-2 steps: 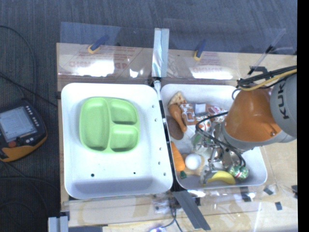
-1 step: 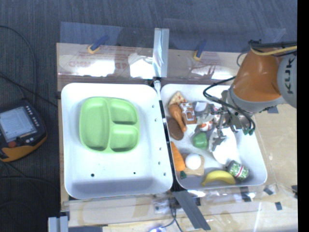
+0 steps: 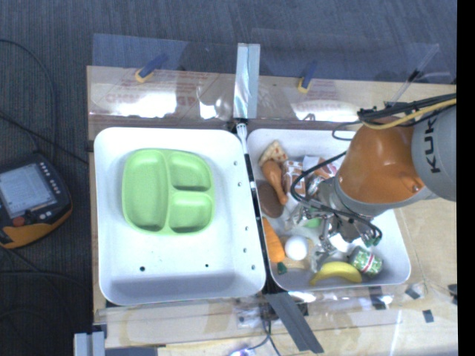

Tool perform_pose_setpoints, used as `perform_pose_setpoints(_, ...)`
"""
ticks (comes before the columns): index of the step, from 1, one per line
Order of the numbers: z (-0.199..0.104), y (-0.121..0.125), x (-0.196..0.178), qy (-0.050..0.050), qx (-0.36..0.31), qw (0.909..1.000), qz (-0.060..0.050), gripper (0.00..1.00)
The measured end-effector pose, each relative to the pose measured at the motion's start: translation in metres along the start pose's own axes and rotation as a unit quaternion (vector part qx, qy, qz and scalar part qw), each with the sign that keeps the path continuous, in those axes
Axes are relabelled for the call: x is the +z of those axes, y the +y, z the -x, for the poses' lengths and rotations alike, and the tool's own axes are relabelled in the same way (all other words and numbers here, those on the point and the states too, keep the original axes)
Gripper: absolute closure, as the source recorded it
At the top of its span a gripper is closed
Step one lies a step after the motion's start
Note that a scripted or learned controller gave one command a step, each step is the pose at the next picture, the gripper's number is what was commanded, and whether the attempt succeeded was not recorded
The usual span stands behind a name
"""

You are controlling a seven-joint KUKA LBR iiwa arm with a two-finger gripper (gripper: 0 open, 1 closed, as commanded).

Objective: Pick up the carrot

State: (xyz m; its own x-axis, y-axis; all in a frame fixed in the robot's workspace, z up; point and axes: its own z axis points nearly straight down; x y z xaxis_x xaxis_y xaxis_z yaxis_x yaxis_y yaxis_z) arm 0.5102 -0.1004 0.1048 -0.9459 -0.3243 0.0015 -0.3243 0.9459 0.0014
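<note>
Bench: wooden bench top (image 3: 430, 213) with two shallow white bins side by side on it.
Left bin: shallow white plastic bin (image 3: 119, 265) holding a light green plastic plate with three compartments (image 3: 168, 190), which lies flat in the upper half of the bin.
Right bin: shallow white plastic bin (image 3: 397, 254) full of small toy foods, with the arm reaching into it from the right.
Carrot: small orange plastic carrot (image 3: 274, 245) lies in the right bin against its left wall, in the lower half, pointing roughly up and down in the view. It is on the bin floor and nothing is gripping it.
Neighbours of carrot: round white ball like an egg (image 3: 296, 249) is just beside it on the right; brown toy chicken drumstick (image 3: 274, 178) is above it, and yellow plastic banana (image 3: 336, 273) lies near the lower rim.
Other items: green and white small can (image 3: 367, 261) lies just right of the banana; slice of toy pizza (image 3: 272, 153) is at the top of the bin.
Arm: grey arm with a wide orange band (image 3: 382, 165) hangs over the middle of the right bin.
Gripper: two-finger gripper (image 3: 334, 237) is low in the right bin, right of the egg and above the banana, apart from the carrot. Whether it is open or closed I cannot tell, because cables and the wrist hide it.
Floor: black handheld control pendant with a screen (image 3: 31, 196) lies on the dark carpet to the left of the bench.
</note>
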Motion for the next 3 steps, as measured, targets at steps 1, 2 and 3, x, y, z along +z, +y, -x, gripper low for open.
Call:
perform_pose_setpoints(1, 0.083, -0.039, 0.010, -0.007, -0.065, 0.9979, -0.005, 0.00)
perform_pose_setpoints(2, 0.004, 0.021, -0.084, -0.006, -0.059, 0.9982, -0.003, 0.00)
perform_pose_setpoints(3, 0.072, 0.042, -0.079, -0.002, -0.246, 0.9691, 0.000, 0.00)
